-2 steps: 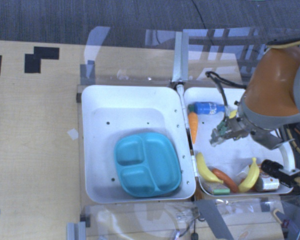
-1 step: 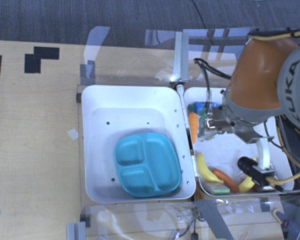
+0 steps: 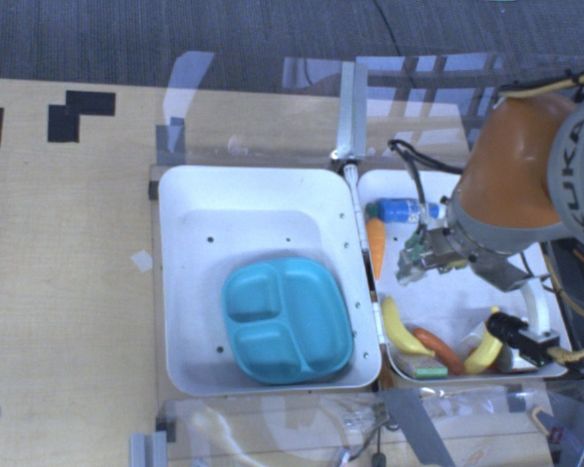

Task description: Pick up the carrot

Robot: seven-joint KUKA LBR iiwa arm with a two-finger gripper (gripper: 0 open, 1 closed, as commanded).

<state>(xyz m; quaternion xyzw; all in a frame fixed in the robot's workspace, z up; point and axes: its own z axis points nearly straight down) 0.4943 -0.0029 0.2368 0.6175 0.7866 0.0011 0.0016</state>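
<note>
The carrot [image 3: 376,248] is an orange tapered piece lying along the left wall of the right bin [image 3: 467,305], thick end toward the back. My gripper [image 3: 412,259] hangs over the right bin just to the right of the carrot, a small gap apart from it. Nothing shows in its grasp. The arm's orange band and grey wrist cover the bin's back right part.
In the right bin, a blue bottle [image 3: 399,209] lies behind the carrot. Near the front lie a yellow banana [image 3: 401,327], a red-orange piece [image 3: 438,348], a small green item [image 3: 428,370] and another yellow piece [image 3: 484,352]. The left bin [image 3: 204,222] holds a blue divided plate [image 3: 286,319].
</note>
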